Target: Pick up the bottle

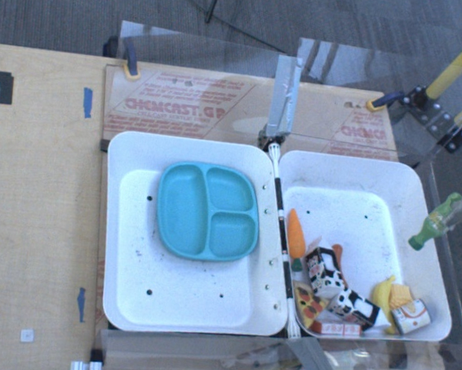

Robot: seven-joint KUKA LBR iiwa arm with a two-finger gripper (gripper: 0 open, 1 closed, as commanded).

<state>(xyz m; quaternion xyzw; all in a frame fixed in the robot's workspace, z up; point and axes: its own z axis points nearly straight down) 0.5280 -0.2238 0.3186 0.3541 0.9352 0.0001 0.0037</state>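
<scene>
The bottle (438, 220) is pale green and see-through, with a darker green end pointing down-left. It hangs tilted over the right rim of the right bin (427, 197), apart from the toys in that bin. Its upper end runs up-right to the view's right edge, where whatever is on it is cut off.
The right bin holds a carrot (296, 233), a cow toy (326, 275), a pizza slice (309, 305), a banana (384, 293) and a small box (411, 312), crowded at its front. A teal divided plate (208, 210) lies in the left bin (125, 251). Yellow-handled clamps (461, 61) stand at the back right.
</scene>
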